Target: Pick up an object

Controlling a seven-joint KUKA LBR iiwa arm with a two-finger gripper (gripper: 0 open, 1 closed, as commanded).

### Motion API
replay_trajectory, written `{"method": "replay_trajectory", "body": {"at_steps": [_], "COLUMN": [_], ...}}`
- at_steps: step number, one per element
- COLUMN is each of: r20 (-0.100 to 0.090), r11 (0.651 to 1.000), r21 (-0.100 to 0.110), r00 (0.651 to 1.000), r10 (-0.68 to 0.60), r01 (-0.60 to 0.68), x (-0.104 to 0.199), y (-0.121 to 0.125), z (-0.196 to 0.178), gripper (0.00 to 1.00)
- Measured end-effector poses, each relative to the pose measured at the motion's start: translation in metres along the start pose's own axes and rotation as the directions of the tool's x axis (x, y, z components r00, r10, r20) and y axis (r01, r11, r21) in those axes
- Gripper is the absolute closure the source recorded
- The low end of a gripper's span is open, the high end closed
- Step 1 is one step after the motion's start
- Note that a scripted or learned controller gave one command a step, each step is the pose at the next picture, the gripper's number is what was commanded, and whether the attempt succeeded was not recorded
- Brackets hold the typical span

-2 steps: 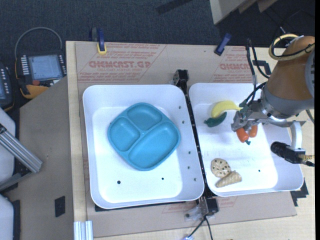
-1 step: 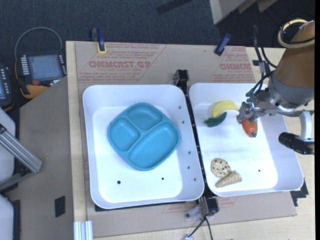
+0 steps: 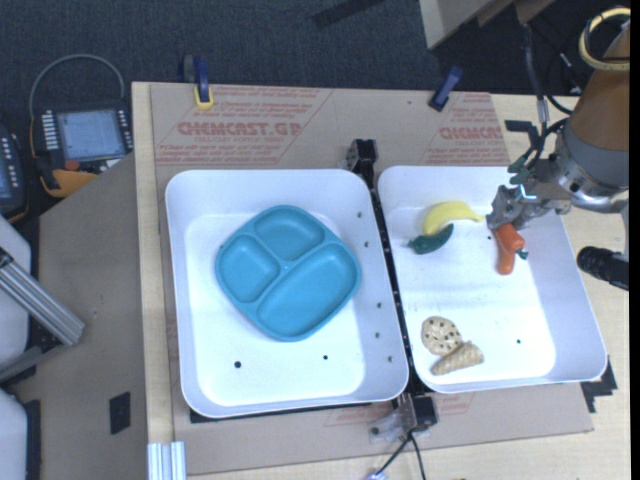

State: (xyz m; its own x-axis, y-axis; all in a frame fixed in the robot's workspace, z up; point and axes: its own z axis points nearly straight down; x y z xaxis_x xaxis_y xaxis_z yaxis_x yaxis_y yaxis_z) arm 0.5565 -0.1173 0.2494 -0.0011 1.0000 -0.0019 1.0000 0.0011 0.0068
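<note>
At the near edge of the right bin point(image 3: 560, 368) lie a cone point(image 3: 457, 358) and, just behind it, a round cookie point(image 3: 439, 333). In the left bin point(image 3: 200, 368) sits a blue divided plate point(image 3: 288, 271). Farther back in the right bin, a carrot point(image 3: 509, 247) lies just below the pincer point(image 3: 508, 213), touching or nearly so; whether the pincer grips it cannot be told. Left of them are a green pepper point(image 3: 432, 241) and a banana point(image 3: 451, 214).

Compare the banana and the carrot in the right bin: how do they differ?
The banana is yellow and curved; the carrot is orange-red and straight. The banana lies roughly crosswise, the carrot nearly lengthwise. The carrot sits right under the gripper, the banana to its left. Both lie in the right bin.
</note>
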Motion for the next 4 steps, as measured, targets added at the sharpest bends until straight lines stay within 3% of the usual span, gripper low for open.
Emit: {"method": "replay_trajectory", "body": {"at_steps": [1,3,4], "r20": [-0.002,-0.003,-0.003], "r11": [1.0,1.0,1.0], "r21": [0.003,0.004,0.006], "r00": [1.0,1.0,1.0], "r10": [-0.005,-0.005,-0.004], "r01": [0.005,0.005,0.004], "x": [0.046,0.15,0.199], "y": [0.028,0.06,0.081], "z": [0.002,-0.004,0.019], "gripper": [1.0,1.0,1.0]}}
